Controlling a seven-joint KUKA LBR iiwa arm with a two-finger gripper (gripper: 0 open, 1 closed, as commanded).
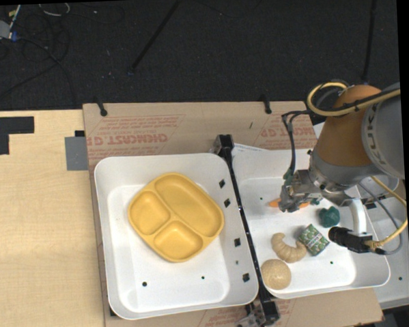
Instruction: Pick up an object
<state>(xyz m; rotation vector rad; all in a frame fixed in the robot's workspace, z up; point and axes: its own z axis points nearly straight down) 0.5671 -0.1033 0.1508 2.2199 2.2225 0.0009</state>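
Dark floor with loose cables lies behind the worktop (37, 223), a pale wooden surface carrying a sheet of cardboard and two white bins side by side. Within the right bin (361, 275) the gripper (293, 201) hangs low over the bin's upper part, right at a small orange object (297, 205); the wrist hides the fingertips, so I cannot tell how it is set or whether it has anything. Just beside it to the right is a teal lump (328, 216), below that a green patterned block (312, 239), then a tan crescent-shaped piece (286, 247) and a round beige ball (276, 273) near the front wall. The left bin (122, 287) holds a yellow divided tray (175, 215). My worry is that the orange piece is small and lies flat, so a closing grip may slide off it or push it aside. The teal lump sits near enough to be nudged, and the black cable (355, 240) trailing at the wrist might drag across the block.
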